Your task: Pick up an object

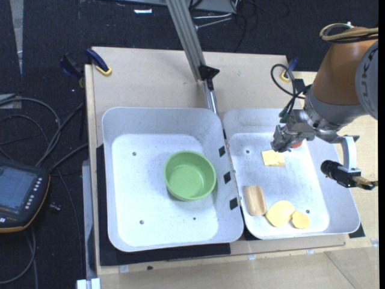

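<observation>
Starting at the near edge: right bin [337, 224] holds three yellowish bits along its front — a small yellow piece [301, 220] nearest the corner, a round yellow disc [280, 212] touching it on the left, and a tan roll [254, 199] just beside that, close to the divider btwn bins. Left bin [120, 161] has a green bowl [190, 174], upright, roughly mid-bin, towards its right side. Farther back in the right bin lies a flat yellow block [273, 158], apart from the front group. Gripper [283, 144] sits directly above/behind that block, tip just at its far edge; can't tell whether it touches. Fingers: can't tell if apart or together, too dark & small. Arm [346, 77] comes in from the right, orange band above the grey wrist. Beyond the bins: bare bench [150, 77], w/ a slanted metal pole [183, 29] rising at the back.
</observation>
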Robot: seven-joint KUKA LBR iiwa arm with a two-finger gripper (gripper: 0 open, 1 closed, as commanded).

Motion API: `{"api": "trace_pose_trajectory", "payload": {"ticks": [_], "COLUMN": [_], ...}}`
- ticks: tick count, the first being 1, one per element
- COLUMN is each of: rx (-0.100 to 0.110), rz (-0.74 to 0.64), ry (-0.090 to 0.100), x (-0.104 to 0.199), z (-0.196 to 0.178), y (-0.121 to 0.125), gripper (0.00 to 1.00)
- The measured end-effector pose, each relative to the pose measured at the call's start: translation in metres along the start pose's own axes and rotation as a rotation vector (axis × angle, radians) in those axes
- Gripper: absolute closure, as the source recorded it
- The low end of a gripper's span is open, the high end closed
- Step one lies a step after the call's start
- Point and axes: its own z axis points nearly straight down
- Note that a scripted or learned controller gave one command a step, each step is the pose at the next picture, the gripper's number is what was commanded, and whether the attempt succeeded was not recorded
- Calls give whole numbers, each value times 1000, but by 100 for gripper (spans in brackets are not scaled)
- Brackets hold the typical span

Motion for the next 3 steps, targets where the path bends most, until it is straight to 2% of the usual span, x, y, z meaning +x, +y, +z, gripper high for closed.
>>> {"api": "trace_pose_trajectory", "payload": {"ticks": [1, 3], "rx": [1, 0], "rz": [0, 1], "ry": [0, 0], "x": [57, 155], "z": [6, -4], "y": [11, 45], "gripper": [100, 100]}}
